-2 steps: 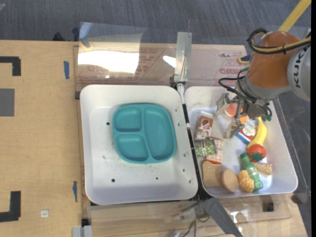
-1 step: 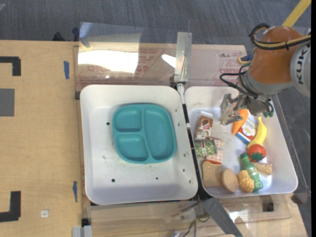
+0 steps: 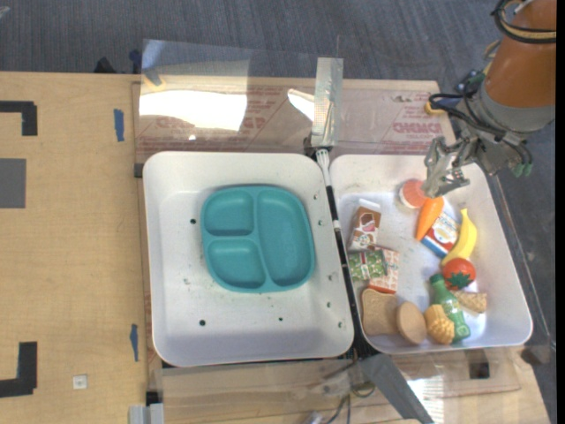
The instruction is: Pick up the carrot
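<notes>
- Carrot lying in right bin, upper middle of it, tilted with thick end up toward frame top, tip pointing down-left.
- Pincer hanging just above carrot's thick end, right of frame centre, arm coming in from upper right.
- Pincer state: cannot tell how far open, metal parts blur together; carrot not visibly between them, so not counting as held.
- Placement reads as approach for a top grasp on thick end: most accessible part, least crowded by neighbours.
- Round orange-rimmed disc touching or just beside carrot top on its left; likely obstacle for a descending finger.
- White-and-blue packet and banana just right of carrot, banana along bin's right side.
- Further down right bin: tomato, green item, corn-like yellow piece, bread slice, round bun, two small printed cartons at left edge.
- Left bin holding teal three-compartment tray, centred, compartments bare.
- Both bins sitting side by side on table, clear panel behind them at frame top.
- Judgement: task at pre-grasp stage, lift not yet done.
</notes>
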Available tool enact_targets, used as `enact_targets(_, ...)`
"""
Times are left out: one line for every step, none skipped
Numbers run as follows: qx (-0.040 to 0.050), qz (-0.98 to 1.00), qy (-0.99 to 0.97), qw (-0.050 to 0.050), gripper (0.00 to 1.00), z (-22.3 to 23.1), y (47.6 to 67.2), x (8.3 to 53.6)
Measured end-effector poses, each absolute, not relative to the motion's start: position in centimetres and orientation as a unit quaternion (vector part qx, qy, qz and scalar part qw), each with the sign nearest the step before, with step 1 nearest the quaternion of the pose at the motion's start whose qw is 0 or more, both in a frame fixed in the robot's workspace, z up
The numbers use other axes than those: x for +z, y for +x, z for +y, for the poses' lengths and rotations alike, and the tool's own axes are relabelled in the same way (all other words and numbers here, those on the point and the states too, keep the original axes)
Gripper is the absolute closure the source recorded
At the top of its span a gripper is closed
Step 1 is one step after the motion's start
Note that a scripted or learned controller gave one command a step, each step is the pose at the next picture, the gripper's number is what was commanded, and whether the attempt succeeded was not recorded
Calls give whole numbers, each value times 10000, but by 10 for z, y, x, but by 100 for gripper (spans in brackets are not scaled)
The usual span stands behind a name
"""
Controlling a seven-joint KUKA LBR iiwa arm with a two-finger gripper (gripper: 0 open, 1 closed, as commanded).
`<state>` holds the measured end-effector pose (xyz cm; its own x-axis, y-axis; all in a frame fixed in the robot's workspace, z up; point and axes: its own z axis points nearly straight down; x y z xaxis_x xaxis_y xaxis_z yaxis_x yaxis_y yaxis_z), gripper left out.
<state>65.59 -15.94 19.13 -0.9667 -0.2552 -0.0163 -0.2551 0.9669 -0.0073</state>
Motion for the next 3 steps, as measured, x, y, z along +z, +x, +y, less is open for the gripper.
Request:
enact_targets(-9,9830,-1836,46,100,-129,558,94)
enact_targets(-52,9788,-2047,70,100,-201,509,226)
enact_targets(-45,9593,-2823,63,100,-220,499,338)
